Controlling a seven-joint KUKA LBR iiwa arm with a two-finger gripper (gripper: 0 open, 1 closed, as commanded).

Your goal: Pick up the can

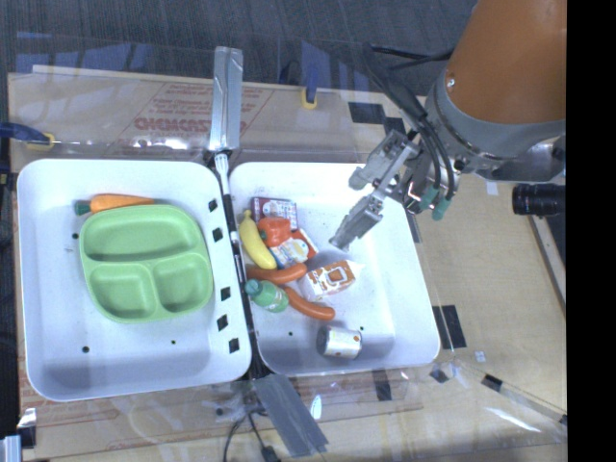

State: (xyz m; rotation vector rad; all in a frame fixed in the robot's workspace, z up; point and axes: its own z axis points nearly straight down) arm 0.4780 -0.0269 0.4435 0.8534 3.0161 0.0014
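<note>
Orange-banded arm (500,56) above; gripper (348,234) possibly empty; can (339,343) well apart.

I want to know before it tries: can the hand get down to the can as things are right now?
Probably yes. The can lies on its side near the front edge of the right bin, apart from the food pile, nothing on top. The hand hangs above the bin's middle, with bare floor between them.

arm reaches in from the right, gripper (350,227) angled down-left, holding nothing between its fingers
</note>
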